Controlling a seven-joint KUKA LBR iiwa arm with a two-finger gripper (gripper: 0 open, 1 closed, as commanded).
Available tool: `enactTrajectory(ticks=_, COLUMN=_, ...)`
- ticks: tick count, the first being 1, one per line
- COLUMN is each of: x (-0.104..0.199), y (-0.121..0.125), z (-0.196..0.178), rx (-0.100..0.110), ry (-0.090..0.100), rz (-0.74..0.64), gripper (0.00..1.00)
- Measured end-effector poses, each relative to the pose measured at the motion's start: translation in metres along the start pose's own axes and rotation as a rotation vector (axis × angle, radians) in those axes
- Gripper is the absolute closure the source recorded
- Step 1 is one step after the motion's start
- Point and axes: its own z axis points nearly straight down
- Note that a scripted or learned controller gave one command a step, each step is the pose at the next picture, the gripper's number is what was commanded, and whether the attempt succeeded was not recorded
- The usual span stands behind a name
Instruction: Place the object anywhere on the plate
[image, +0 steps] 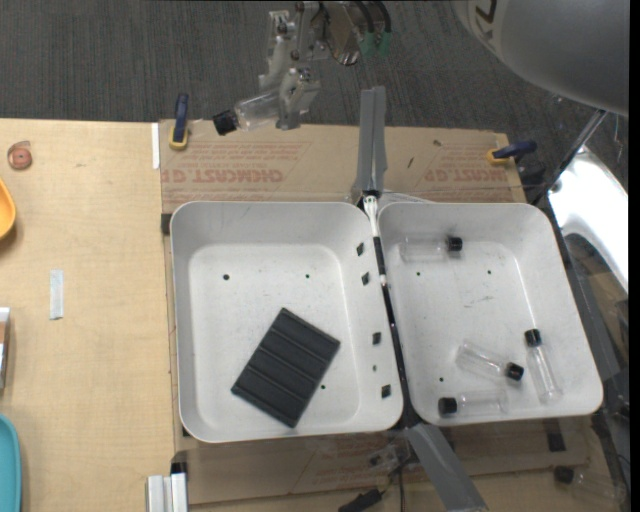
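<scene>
Looming in from the upper right, the grey arm (545, 45) is hanging its gripper (288, 108) high over the far edge of the bench. Well below the hand and toward me, the left bin (178, 300) is carrying the black ribbed plate (287, 366), lying flat and askew. The right bin (560, 270), below and to the side of the hand, is holding four loose vials.

The hand is looking closed narrowly on a clear plastic vial (250, 110), gripping one end, so the tube is sticking out sideways with its black cap (223, 123) at the free end.

I'm judging the vial light, stiff and slick-walled. Pinched off-centre like this, it is likely to pivot or slip. A hold across the middle of the barrel would be steadier. Being round, it is also likely to roll along the plate's ribs once released.
</scene>
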Motion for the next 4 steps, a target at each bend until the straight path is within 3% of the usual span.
enactTrajectory(ticks=4, x=-0.006, y=-0.001, z=-0.032, rx=-0.003, ry=-0.011, rz=0.006, gripper=1.00)
